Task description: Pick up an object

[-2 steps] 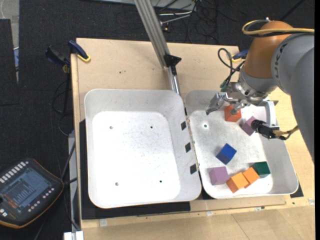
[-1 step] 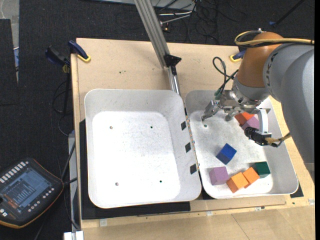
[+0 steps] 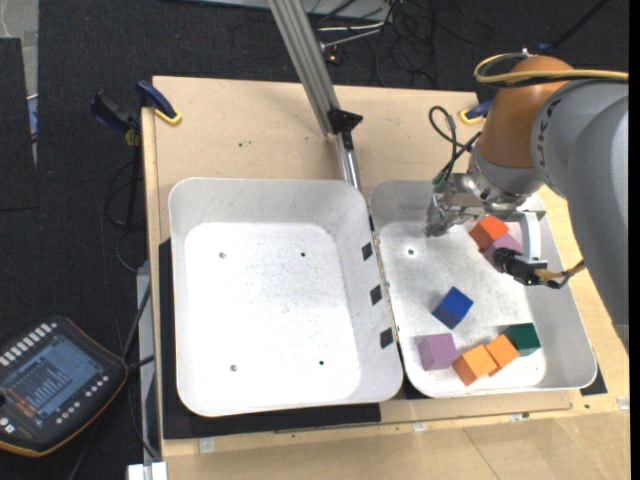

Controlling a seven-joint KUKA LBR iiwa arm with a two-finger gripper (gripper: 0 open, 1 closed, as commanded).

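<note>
The right bin (image 3: 560, 368) holds two orange blocks (image 3: 489, 232) (image 3: 476, 361), two purple (image 3: 436, 350) (image 3: 509, 243), one blue (image 3: 453, 306), one green (image 3: 522, 340). The gripper (image 3: 440, 224) hangs near the top orange block, hiding its jaws, so I cannot tell. The left bin (image 3: 190, 268) sits beside.

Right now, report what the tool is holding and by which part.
Cannot be told. The tool hangs low over the right white bin, apart from the orange cube beside it; no object shows in it.

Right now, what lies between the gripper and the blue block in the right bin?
In the camera view, just bare white bin floor lies between the gripper and the blue block. The orange block sits off to the side, beside the wrist.
</note>
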